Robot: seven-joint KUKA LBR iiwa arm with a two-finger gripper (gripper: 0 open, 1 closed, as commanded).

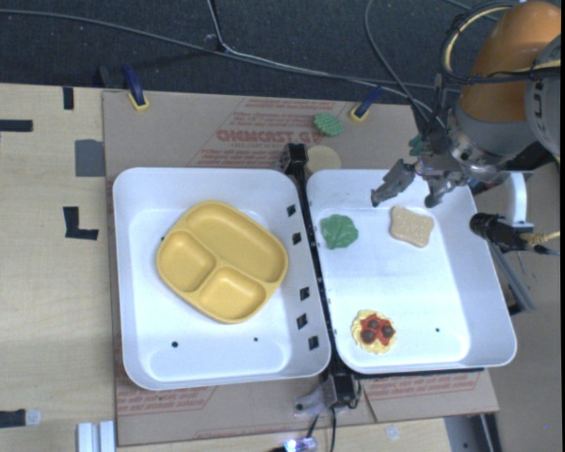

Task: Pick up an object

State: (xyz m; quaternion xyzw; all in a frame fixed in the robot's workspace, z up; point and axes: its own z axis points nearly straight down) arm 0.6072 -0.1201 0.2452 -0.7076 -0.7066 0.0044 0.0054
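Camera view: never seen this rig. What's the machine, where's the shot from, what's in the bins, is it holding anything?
It is a single shot from a fixed camera above the bench, looking down at a slant. The robot arm, grey with an orange band, reaches in from the right. Its gripper is open above the right bin and nothing sits between its fingers. That bin holds a green leaf-like toy, a tan bread-like slice and a small yellow piece with red topping. The left bin holds a yellow divided plate. A small green item lies on the cardboard behind the bins.

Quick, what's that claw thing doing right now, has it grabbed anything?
Gripper: open, holding nothing, poised above the bread slice.
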